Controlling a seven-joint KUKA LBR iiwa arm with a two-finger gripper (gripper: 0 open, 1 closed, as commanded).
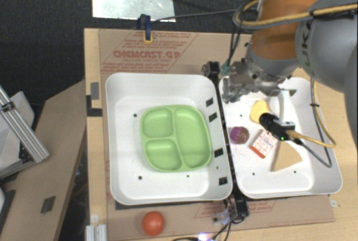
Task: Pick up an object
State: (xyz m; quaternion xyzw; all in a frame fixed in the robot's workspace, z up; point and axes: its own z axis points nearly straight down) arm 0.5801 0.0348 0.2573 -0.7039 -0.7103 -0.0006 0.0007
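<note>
Only readable text was red "CHEMCAST GP", printed on the brown paper-faced sheet under the bins (146, 50), upper centre of the frame. Smaller red lines around it were too blurred to read.

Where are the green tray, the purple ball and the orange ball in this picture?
green tray (176, 138): camera view, on the ridge between its compartments.
purple ball (239, 135): camera view, its middle.
orange ball (153, 222): camera view, its middle.
</note>
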